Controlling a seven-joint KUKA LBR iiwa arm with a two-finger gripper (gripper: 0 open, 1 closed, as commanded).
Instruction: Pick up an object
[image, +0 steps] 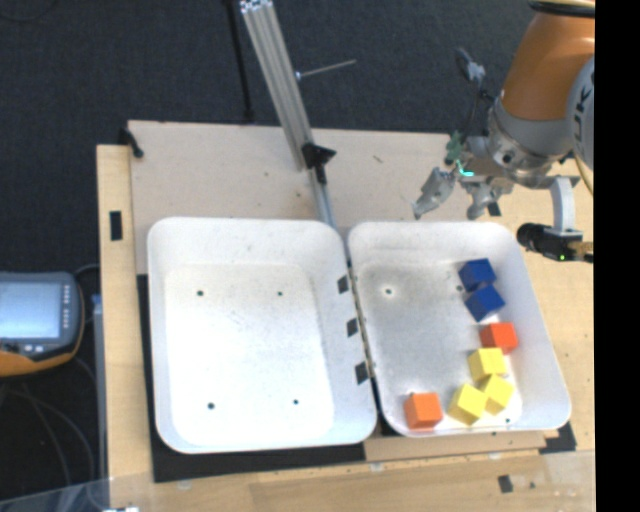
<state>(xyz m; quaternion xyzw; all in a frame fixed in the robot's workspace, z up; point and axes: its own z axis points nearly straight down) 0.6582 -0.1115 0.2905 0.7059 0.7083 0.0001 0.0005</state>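
Note:
Several small blocks lie along the right side of the right bin (400, 330): two blue blocks (480, 287), an orange block (500, 337), a cluster of yellow blocks (482, 385) and a second orange block (423, 409) near the front rim. My gripper (462, 200) hangs above the bin's far rim, behind the blue blocks. It is open, with its fingers (433, 194) spread and nothing between them.
The left bin (250, 330) sits beside the right one, their rims touching. A slanted aluminium post (290, 100) rises behind the gap between the bins. A grey device (35, 318) rests off the bench at the left.

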